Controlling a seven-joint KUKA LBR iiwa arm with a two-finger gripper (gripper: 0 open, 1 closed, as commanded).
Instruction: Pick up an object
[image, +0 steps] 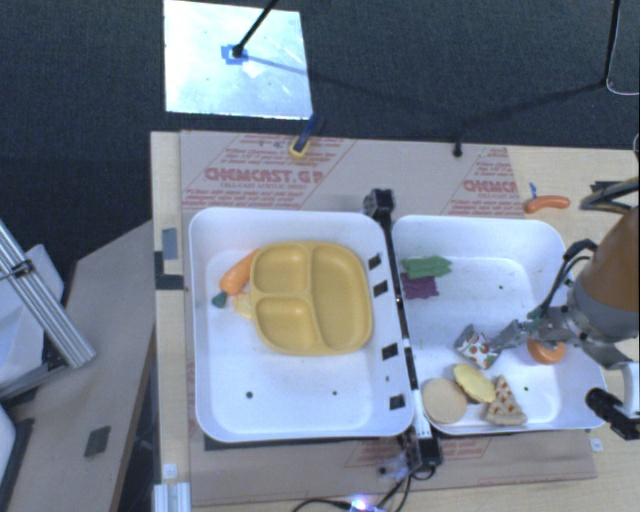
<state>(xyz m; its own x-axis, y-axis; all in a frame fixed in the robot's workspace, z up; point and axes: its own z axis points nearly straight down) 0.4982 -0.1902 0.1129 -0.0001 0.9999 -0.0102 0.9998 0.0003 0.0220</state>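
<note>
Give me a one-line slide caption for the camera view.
Gripper reaches into the right white bin among toy food pieces, beside a patterned scrap; the yellow divided plate sits in the left white bin.

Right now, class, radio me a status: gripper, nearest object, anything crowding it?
Gripper low in right white bin, by the red-patterned toy piece. No grasp visible. Yellow toy chip, round tan cookie, pizza slice crowd just below.

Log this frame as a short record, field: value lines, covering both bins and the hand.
left bin: yellow divided plate, toy carrot tucked at its left edge
right bin: green piece over purple piece, round cracker, yellow chip, pizza slice, patterned wrapper
hand: low in right bin, beside the patterned wrapper
orange piece: under the wrist
</note>
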